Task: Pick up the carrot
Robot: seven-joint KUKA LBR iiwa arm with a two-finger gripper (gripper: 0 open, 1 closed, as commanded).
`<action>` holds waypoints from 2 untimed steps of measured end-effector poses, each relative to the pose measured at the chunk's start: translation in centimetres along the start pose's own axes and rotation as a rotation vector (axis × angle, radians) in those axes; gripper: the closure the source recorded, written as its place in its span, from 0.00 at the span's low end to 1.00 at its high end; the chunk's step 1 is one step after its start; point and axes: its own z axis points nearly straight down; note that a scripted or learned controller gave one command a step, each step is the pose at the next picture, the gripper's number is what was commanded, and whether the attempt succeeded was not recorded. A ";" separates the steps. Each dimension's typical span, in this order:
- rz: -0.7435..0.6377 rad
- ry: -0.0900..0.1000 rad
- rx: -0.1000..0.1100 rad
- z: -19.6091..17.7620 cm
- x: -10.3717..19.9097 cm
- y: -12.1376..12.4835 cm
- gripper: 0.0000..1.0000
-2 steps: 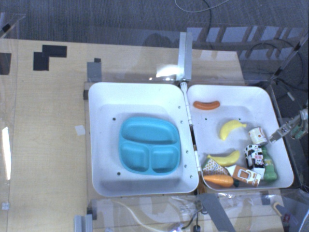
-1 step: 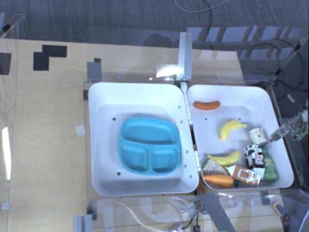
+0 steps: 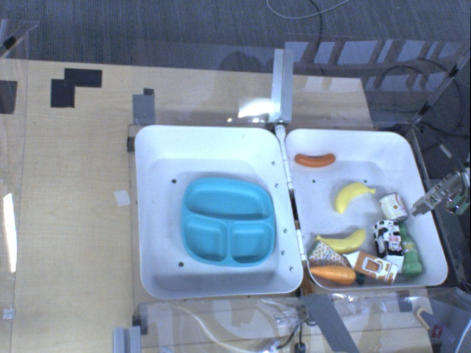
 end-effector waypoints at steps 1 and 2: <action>0.000 0.000 0.000 0.0 0.0 0.0 0.00; -0.053 0.002 0.000 4.5 0.1 -0.1 0.00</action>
